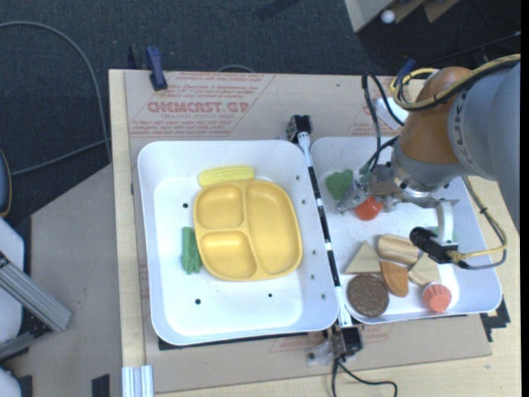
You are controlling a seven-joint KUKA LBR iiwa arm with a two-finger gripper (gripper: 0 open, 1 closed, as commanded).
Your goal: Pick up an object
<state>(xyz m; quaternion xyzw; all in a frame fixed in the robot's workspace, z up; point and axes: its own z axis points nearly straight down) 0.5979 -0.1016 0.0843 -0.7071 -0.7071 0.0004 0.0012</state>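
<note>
So the arm comes in from the right and hangs over the back of the right bin. The claw sits low, right by a small red-orange piece and a green leafy piece. Honestly I can't tell how wide the claw is, or whether it has hold of anything; the wrist covers most of it. The red-orange piece looks like it's touching the claw's tip or sitting just under it.

Nearer the front of that bin there's a pale wedge, a bread roll, a brown round cookie, an orange carrot-like stick and a small orange piece, all bunched close together.

The left bin has a yellow divided tray in the middle, a corn cob touching its back edge and a green pod right beside its left edge.
</note>
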